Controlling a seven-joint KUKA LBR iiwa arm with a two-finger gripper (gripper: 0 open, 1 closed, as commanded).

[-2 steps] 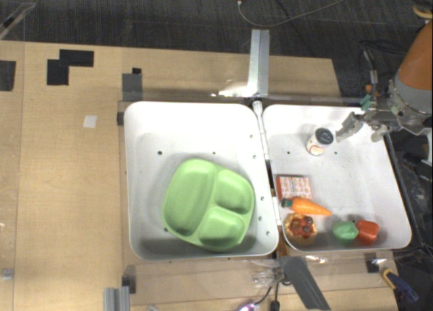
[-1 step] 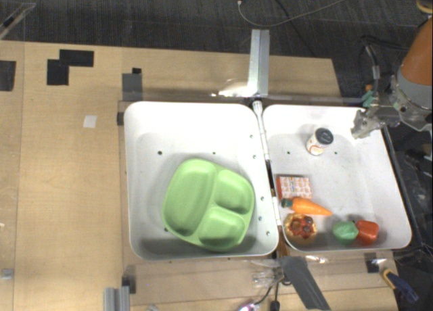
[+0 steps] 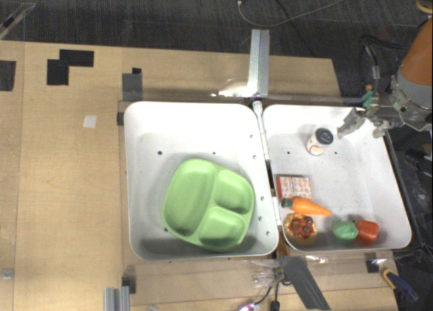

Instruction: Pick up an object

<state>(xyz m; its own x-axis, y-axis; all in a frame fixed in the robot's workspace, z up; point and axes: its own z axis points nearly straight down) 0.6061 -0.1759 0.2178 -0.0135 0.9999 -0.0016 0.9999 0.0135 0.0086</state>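
The right bin [image 3: 379, 188] holds several small things. A small white jar with a dark lid [image 3: 319, 140] lies near its back. Toward the front are a red-patterned box [image 3: 293, 186], an orange carrot [image 3: 310, 206], a round orange-red item [image 3: 302, 228], a green lump [image 3: 345, 231] and a red block [image 3: 367, 230]. My gripper [image 3: 362, 126] hangs over the bin's back right corner, just right of the jar. It is open, and nothing sits between its fingers.
The left bin [image 3: 145, 168] holds a green divided plate [image 3: 208, 203], tilted toward the front. A metal post [image 3: 260, 59] stands behind the seam between the bins. A black cable [image 3: 284, 12] trails over the dark floor at the back.
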